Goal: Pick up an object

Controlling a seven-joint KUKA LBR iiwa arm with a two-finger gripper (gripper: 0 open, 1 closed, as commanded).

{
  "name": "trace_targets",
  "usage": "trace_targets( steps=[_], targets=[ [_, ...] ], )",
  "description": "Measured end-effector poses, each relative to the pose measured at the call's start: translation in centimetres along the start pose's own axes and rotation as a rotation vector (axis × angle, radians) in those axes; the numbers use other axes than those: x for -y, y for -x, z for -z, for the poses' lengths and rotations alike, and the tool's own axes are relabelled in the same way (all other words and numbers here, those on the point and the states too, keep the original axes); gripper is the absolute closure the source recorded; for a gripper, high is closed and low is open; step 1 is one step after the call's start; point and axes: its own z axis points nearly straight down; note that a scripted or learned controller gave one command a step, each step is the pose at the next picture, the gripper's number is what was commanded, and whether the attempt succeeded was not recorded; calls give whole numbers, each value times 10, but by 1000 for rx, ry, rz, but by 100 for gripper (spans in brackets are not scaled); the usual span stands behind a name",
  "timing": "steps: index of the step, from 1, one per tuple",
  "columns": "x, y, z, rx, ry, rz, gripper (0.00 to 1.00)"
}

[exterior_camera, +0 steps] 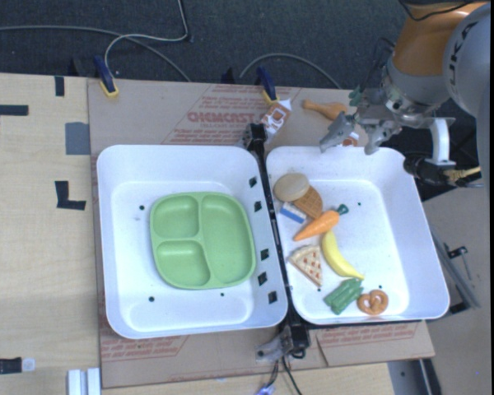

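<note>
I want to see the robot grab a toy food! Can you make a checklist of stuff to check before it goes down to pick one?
1. Toys to pick in the right bin: ok. The carrot, banana, pizza slice and pretzel lie there.
2. Gripper over a toy: not ok. It hangs by the bin's far rim, away from the food.
3. Gripper free of any toy: ok. Nothing sits between its fingers.
4. Fingers open for a grab: ok. They stand spread.
5. Easy first target: ok. The pretzel lies by itself near the front corner.
6. Green plate out of the way: ok. It sits in the left bin.
</note>
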Motion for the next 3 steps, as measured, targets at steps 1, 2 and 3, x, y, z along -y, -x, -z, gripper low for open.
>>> trace_targets(
  steps=[1,2,3],
  targets=[
    [95,-32,-66,-1,-2,-1,0],
    [99,-18,-163,0,3,-1,0],
    [132,-22,-163,1,6,-1,0]
  ],
)
